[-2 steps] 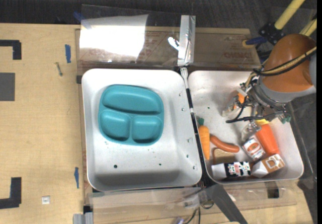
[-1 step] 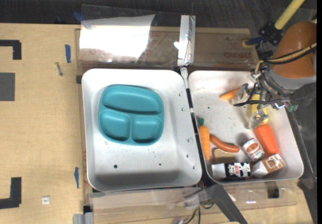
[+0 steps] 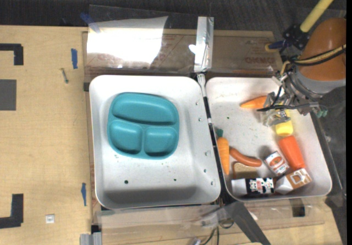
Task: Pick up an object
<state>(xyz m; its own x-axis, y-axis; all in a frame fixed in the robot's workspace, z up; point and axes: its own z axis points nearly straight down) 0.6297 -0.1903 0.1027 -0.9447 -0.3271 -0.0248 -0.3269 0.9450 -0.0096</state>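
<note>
gripper (image 3: 279,107): over right bin's (image 3: 325,183) far right, finger state can't be told | targets: yellow block (image 3: 284,127) just beneath, orange carrot (image 3: 254,103) to its left | risk: objects crowd together, so a grasp may likely pinch two or slip off the carrot's taper

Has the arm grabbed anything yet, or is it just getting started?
Nothing looks picked up yet. The gripper is low in the right bin, between the orange carrot and the yellow block, so it has reached in. Whether it holds either I cannot tell. Gripping and lifting remain; the teal tray sits in the left bin.
</note>
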